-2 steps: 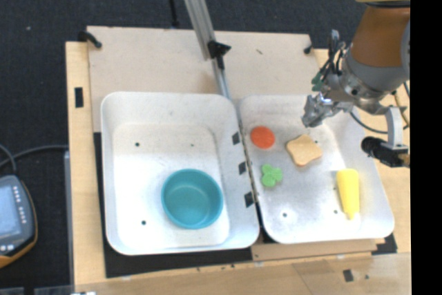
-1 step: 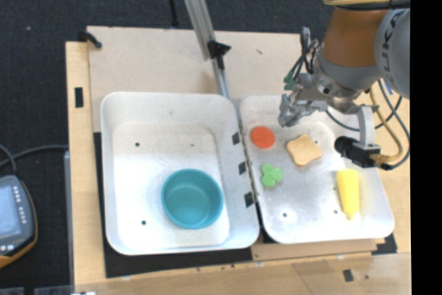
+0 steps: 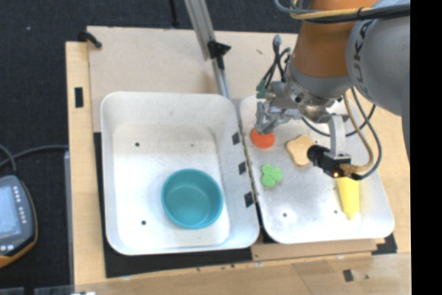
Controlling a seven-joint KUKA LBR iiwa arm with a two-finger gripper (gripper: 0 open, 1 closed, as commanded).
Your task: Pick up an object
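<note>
Your gripper [image 3: 266, 122] down at orange ball [image 3: 262, 139], likely chosen target. Pincer apart or clamped: cannot tell. Green toy [image 3: 271, 176] near ball, clear of approach.

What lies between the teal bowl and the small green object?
In the camera view, nothing loose lies between the teal bowl and the green object: only the bowl's bin's bare floor and the two bins' adjoining walls.

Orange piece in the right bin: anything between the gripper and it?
Nothing visible. The gripper sits directly at the orange piece, by the left wall of the right bin. The green piece and tan piece lie apart from it, off to the side.
</note>
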